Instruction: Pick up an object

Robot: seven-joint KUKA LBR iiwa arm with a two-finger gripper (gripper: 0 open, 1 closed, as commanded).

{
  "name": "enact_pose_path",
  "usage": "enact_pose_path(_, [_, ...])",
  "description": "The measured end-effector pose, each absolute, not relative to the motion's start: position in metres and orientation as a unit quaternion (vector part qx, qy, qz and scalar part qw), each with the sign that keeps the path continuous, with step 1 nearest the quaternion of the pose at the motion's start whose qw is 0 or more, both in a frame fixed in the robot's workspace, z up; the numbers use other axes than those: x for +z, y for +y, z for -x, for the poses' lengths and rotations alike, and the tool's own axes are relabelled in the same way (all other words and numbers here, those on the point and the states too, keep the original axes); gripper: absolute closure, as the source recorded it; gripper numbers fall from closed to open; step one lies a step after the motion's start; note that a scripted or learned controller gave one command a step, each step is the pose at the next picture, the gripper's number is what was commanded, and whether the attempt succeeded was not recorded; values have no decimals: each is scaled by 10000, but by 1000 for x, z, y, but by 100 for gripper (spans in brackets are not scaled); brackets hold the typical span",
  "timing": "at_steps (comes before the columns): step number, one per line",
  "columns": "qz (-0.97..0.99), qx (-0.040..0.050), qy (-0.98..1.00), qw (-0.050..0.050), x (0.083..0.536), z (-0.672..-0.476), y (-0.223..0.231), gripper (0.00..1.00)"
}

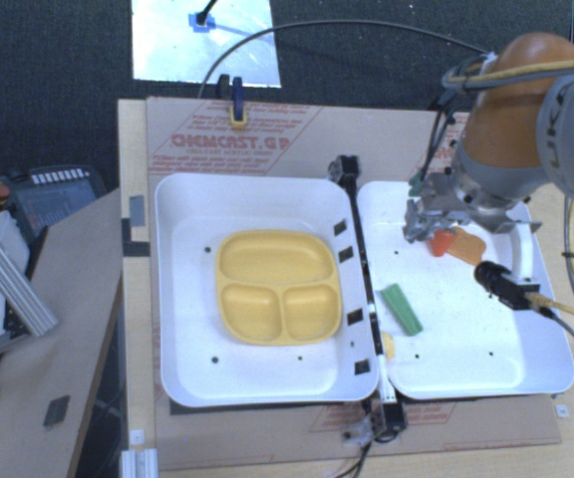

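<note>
My gripper [420,227] hangs low over the far part of the right bin [486,366]. Just right of its tip lies an orange object [458,245] with a redder end, touching or nearly touching the gripper; I cannot tell whether it is held. A green block [402,308] lies flat near the bin's left wall, in front of the gripper and apart from it. A small pale yellow piece [388,345] sits against the divider at the bin's left edge.
A yellow divided plate [277,285] lies in the middle of the left bin [182,297]. A black divider strip [359,267] runs between the bins. The grey and orange arm [526,108] covers the right bin's far right corner.
</note>
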State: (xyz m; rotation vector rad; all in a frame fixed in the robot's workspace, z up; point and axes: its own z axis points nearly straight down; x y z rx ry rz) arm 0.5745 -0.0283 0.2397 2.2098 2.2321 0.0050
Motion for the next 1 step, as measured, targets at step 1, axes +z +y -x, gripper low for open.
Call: enact_pose_path(1, [-7038, 20, 7104, 5, 244, -596, 15, 100])
